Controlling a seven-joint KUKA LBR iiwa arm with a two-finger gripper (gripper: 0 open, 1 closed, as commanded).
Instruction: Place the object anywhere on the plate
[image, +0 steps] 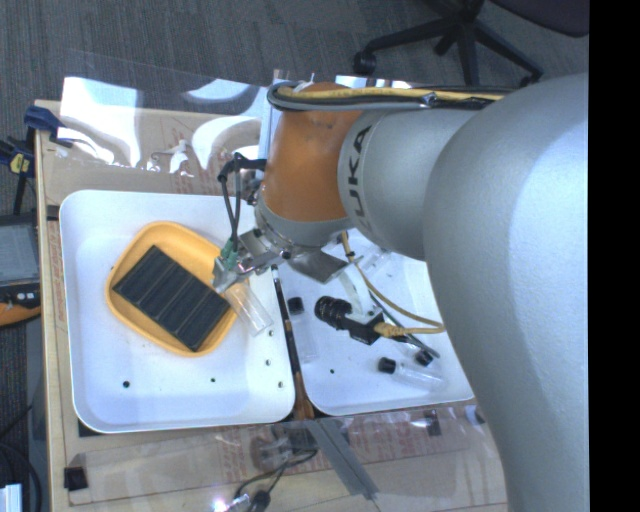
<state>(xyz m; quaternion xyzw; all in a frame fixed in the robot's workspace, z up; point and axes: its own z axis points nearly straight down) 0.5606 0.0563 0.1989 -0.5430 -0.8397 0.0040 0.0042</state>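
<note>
Cannot tell the jaws as spread or pressed together: pale, blurred against the white, half tucked under the arm's orange band (300, 160). Nothing visibly pinched there. Hanging low over the left bin (85, 340), close to its right edge, just beside the right rim of the yellow plate (150, 238). On that plate already, a dark ribbed slab (170, 292), lying flat and cornerwise, covering most of the plate's middle, with yellow rim showing around it. Plate itself toward the back and middle of the left bin, touching no wall as far as can be seen. Across the dividing edge, in the right bin (340, 388), a small black piece (386, 366) near the front edge, well apart from the plate and seemingly no part of the job. Judging by this lie of things, placing done or all but done: slab resting on the plate, apparently free of the jaws. Next, most likely: opening wide in case of any grip, then a straight lift away from the plate's rim, without nudging plate or slab sideways. Some risk of a snag on that rim, given so close a hover.
</note>
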